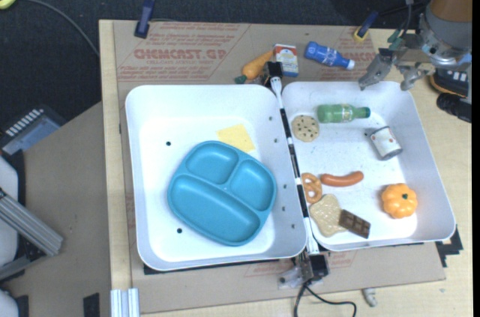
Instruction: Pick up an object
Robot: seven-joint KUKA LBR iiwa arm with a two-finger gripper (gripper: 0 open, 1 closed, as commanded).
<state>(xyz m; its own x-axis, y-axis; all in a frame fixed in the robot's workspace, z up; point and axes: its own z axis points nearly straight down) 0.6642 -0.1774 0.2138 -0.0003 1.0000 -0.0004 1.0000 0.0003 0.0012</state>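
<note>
Chocolate bar lies at the right bin's near edge. Your gripper hovers wide open, empty, over the far-right corner (approach step); next, descend onto the green bottle.

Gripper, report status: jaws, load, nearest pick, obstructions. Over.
Gripper above right bin's far rim, jaws spread, nothing between them. Nearest pick: green bottle, lying flat, untouched. Grey can close beside it; approach otherwise looks open.

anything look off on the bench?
Yes: three items sit outside the bins on the board behind them, a blue bottle lying on its side, a small carton and an orange piece. Nothing looks spilled or broken.
</note>
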